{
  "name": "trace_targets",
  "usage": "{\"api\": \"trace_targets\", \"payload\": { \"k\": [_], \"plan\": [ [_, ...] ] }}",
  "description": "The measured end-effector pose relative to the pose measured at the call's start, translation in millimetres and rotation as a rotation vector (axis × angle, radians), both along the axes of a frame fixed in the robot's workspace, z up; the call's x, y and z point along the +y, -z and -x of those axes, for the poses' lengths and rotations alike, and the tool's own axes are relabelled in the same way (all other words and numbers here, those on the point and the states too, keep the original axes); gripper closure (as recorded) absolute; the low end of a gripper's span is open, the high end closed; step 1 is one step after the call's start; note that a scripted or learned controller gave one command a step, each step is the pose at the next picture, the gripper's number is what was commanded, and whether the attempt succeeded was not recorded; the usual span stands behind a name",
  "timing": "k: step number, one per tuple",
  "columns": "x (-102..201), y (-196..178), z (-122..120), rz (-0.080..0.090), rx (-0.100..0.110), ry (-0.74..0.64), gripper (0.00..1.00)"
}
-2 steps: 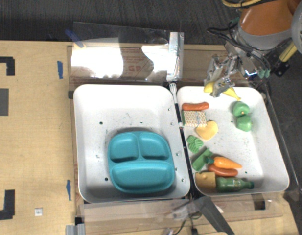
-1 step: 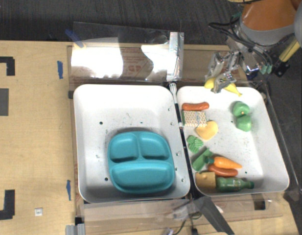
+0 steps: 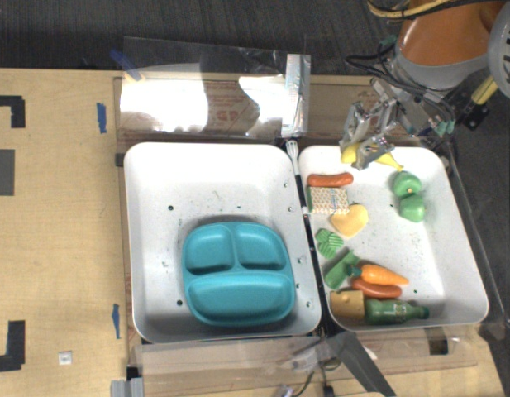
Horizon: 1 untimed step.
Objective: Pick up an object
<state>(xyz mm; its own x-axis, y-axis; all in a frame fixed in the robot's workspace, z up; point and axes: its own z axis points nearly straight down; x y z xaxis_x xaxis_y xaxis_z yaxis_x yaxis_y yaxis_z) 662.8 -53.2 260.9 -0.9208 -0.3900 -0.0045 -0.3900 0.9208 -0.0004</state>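
My gripper (image 3: pixel 368 150) hangs over the far edge of the right bin (image 3: pixel 453 246), above its back left part. A yellow banana-like toy (image 3: pixel 392 162) runs between the fingers, its ends sticking out on both sides, and the gripper is shut on it. Just in front of it in the bin lie a red sausage (image 3: pixel 330 179), a patterned cracker block (image 3: pixel 329 199), a yellow heart-shaped piece (image 3: pixel 350 220) and two green peppers (image 3: pixel 408 194).
Toward the right bin's front lie green pieces (image 3: pixel 334 255), a carrot (image 3: pixel 383 275), a red chili (image 3: pixel 374 289), a green bottle (image 3: pixel 395 310) and a brown piece (image 3: pixel 347 304). The left bin (image 3: pixel 155 180) holds a teal divided plate (image 3: pixel 236 273). A clear plastic sheet (image 3: pixel 213 98) stands behind it.
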Motion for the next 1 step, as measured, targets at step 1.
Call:
{"api": "trace_targets", "payload": {
  "k": [1],
  "plan": [
    [-29.5, -44.6, -5.8, 0.002, -0.009, 0.021, 1.0]
  ]
}}
